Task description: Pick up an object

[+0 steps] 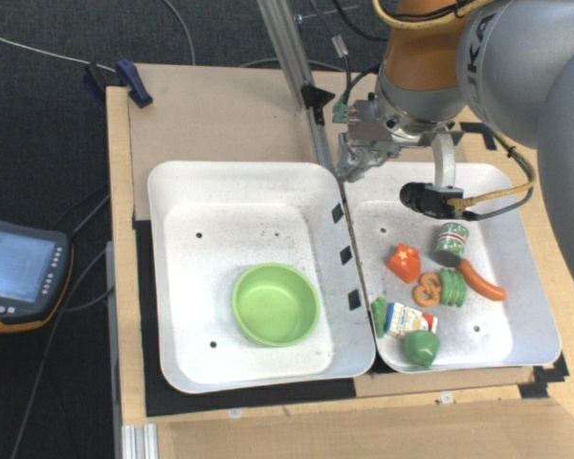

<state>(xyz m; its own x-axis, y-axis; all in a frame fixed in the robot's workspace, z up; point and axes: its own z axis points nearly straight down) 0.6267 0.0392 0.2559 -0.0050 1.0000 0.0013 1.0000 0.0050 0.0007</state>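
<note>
Over the far end of the rib between the two bins, the jaws (356, 165) hang with nothing in them; how wide they stand I cannot tell. The toys lie near and right of them in the right bin (526, 256), the red block (404, 262) closest.

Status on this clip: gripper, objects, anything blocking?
Gripper above the divider at the bins' far end, nothing seen between its fingers. Toys clustered in right bin, untouched; green bowl in left bin. Nothing blocking.
</note>
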